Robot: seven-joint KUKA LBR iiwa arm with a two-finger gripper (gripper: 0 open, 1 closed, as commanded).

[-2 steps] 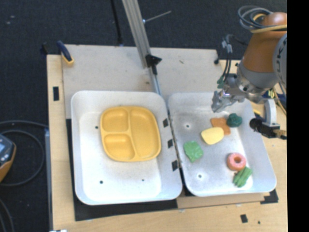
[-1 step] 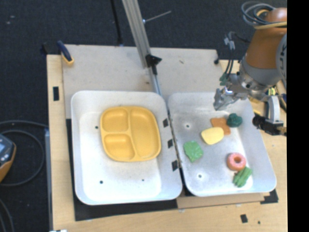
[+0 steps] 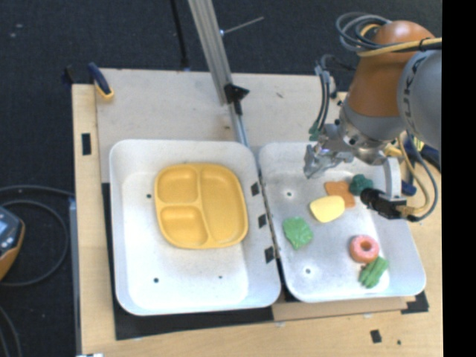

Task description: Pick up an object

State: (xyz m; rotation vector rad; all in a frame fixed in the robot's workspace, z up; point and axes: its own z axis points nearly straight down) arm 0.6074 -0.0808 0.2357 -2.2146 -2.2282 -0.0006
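My gripper (image 3: 314,163) hangs over the upper left part of the right bin (image 3: 327,288), with no object under it. Several toy foods lie in that bin. A yellow piece (image 3: 327,209) sits just below and right of the gripper, touching an orange piece (image 3: 340,191). A dark green piece (image 3: 361,183) lies beside the orange one. Lower down are a green leafy piece (image 3: 297,233), a pink ring (image 3: 364,248) and a green pod (image 3: 373,271).
The left bin (image 3: 134,274) holds a yellow divided plate (image 3: 201,204). A metal pole (image 3: 212,43) rises from the bench behind the bins. Cables (image 3: 409,192) hang from the arm over the right bin's right side.
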